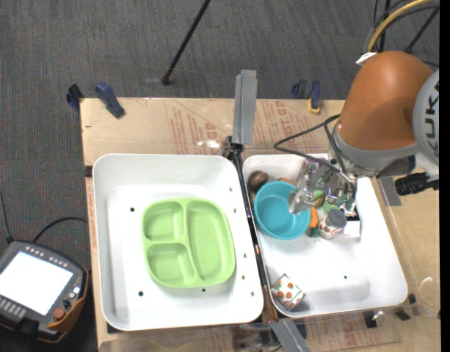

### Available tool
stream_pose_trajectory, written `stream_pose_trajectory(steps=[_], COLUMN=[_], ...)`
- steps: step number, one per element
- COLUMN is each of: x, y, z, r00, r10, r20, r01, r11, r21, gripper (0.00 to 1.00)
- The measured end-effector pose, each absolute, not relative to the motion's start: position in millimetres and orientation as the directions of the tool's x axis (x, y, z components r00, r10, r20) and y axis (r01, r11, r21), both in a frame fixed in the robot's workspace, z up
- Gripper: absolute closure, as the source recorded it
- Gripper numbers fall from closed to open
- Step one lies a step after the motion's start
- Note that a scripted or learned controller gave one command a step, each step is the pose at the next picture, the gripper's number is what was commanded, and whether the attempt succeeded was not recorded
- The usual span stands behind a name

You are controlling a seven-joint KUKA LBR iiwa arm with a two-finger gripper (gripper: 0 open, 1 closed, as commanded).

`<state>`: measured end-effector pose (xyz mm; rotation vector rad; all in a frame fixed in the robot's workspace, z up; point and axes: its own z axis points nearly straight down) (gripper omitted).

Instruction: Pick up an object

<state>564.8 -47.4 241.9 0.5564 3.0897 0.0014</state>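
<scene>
Crowding blue bowl's (278,211) right rim: gripper (320,196), small clutter; front open.

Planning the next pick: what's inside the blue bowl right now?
The blue bowl shows bare blue inside on its left. The claw covers its right rim, so anything beneath there is hidden.

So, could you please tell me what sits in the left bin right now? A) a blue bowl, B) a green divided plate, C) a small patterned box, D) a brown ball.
B: the green divided plate lies alone in the left bin, while the blue bowl and the small patterned box sit in the right bin.
</scene>
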Motion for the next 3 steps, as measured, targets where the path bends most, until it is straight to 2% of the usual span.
stream_pose_trajectory(steps=[2,3], x=[567.3,482.2], y=[-45.0,-54.3], z=[253.7,240.6], r00=[-0.94,-0.923], r10=[0.34,0.385], r20=[0.007,0.006], r01=[0.34,0.385], r11=[0.94,0.923], r21=[-0.003,-0.002], gripper=[1.0,1.0])
